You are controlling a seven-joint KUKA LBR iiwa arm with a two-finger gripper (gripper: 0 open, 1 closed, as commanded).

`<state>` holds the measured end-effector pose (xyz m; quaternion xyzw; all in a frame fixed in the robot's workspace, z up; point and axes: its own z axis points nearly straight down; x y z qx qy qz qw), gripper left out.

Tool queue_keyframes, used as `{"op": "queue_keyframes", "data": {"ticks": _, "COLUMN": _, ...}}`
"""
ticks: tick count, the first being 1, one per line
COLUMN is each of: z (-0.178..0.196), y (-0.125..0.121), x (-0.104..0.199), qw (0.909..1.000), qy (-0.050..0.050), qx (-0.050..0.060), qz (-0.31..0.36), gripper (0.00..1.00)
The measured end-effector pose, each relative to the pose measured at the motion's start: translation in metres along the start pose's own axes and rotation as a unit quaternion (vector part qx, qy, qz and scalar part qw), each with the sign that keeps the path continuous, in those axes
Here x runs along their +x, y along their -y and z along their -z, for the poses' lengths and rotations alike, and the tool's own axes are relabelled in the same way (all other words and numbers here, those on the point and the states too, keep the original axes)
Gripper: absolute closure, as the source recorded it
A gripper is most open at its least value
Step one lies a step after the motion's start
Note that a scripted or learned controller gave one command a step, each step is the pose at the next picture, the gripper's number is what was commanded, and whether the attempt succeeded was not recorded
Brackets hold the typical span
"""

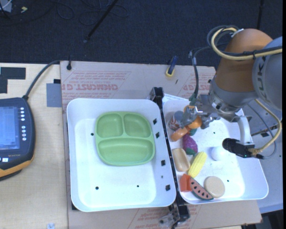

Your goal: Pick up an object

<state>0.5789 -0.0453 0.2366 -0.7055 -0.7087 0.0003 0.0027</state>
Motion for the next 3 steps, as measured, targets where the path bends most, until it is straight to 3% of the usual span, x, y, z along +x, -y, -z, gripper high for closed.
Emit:
{"op": "queue_keyframes", "data": {"ticks": 2, "z": -0.001, "y": 0.041, "x": 0.104, "qw": 1.0, "qy": 0.001, "qx": 0.001, "qz": 0.0, "gripper": 1.0}}
{"op": "queue_keyframes", "data": {"ticks": 3, "z": -0.021, "y": 0.043, "x": 0.106, "qw": 1.0, "qy": 0.002, "qx": 0.002, "qz": -0.003, "gripper": 1.0}}
